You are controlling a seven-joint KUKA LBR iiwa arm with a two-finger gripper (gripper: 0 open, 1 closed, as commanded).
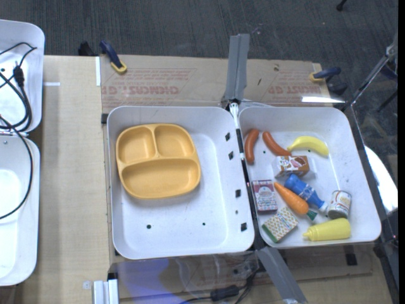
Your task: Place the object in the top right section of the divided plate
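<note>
A yellow divided plate (158,161) lies in the upper left of the left bin (183,233), with two small sections at the top and one wide section below; all three hold nothing. The right bin (364,170) holds the toy foods: two sausages (252,145) (276,144), a banana (309,145), a brown carton (294,165), a red box (264,196), a carrot (292,197), a blue bottle (305,192), a can (340,204), a yellow mustard bottle (328,231) and a green-white box (280,224).
A grey divider bar (238,68) rises behind the seam between the two bins. Clamps (114,57) (325,74) hold the cardboard backing. White trays with black cables (16,75) sit at the far left.
</note>
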